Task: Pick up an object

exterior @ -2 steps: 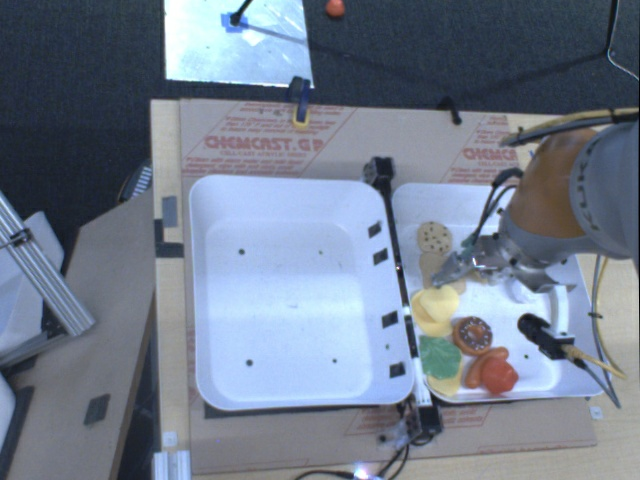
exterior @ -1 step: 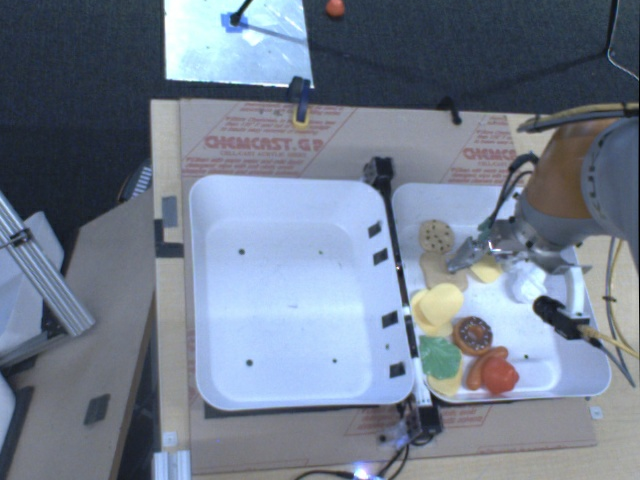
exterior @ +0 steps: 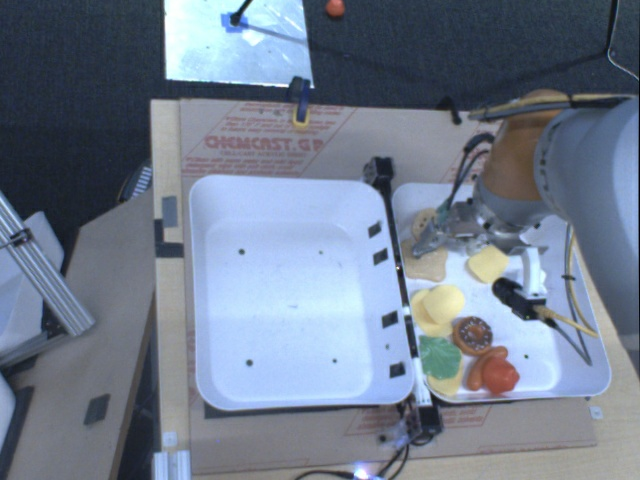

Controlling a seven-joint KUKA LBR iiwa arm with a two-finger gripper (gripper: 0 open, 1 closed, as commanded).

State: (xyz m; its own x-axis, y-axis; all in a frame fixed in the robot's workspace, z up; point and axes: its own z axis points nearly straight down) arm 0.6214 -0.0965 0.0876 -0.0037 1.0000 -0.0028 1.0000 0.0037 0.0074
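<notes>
Several toy foods lie in the right bin [exterior: 566,360]: a tan flat piece [exterior: 429,264], a pale yellow wedge [exterior: 488,264], a yellow round piece [exterior: 440,306], a chocolate donut [exterior: 473,334], a green piece [exterior: 439,356] and a red piece [exterior: 494,373]. My gripper [exterior: 432,232] is low at the bin's back left, right above the tan flat piece and beside a tan round piece [exterior: 424,219]. The wrist hides how the jaws stand, and I see nothing held.
The left bin [exterior: 290,184] sits beside the right one, with black clips [exterior: 380,172] along the shared edge. A black plug and cables [exterior: 516,298] hang from the wrist over the right bin. Behind the bins are a blue-yellow clamp [exterior: 299,102] and a shiny sheet [exterior: 238,28].
</notes>
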